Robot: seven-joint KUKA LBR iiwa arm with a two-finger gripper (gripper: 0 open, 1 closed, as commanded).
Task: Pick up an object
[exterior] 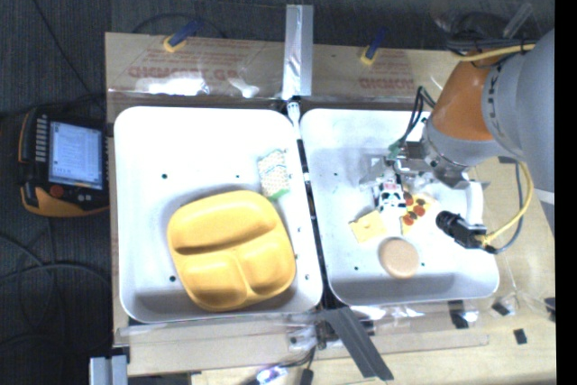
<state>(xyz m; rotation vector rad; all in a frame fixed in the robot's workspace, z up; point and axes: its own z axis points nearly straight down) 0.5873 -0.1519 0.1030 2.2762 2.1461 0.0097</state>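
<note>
Bench (135, 59) of brown board carries two shallow white bins side by side, with a strip of silver tape standing at 12 o'clock over the seam between them. Left bin (144, 158) holds a large yellow divided tray (232, 248), sitting toward 5 o'clock of that bin's floor, tilted slightly, its two small compartments facing 6 o'clock. Just off the tray's 1 o'clock corner lies a small green-and-white packet (274, 173), close to the bin's right wall.

Right bin (334, 266) holds the arm's working end and a cluster of small items. Arm (514, 104) comes in from 3 o'clock, grey body with orange band (462, 104) above the wrist, yellow cable looping at 4 o'clock. Gripper (393, 169) is down near the bin's centre, over the clutter; whether it is spread or closed, or has anything in it, cannot be told from this angle.

Items, all toward 6 o'clock of the gripper: a round tan disc (398, 257), lowest in the bin; a yellow square piece (366, 228) at its 11 o'clock, near but apart; a small black-and-white object (389, 197) directly beneath the gripper, touching or nearly so; a group of little red and orange pieces (415, 210) just beside it at 4 o'clock.

Handheld screen unit (63, 162) lies off the bench at 9 o'clock.
</note>
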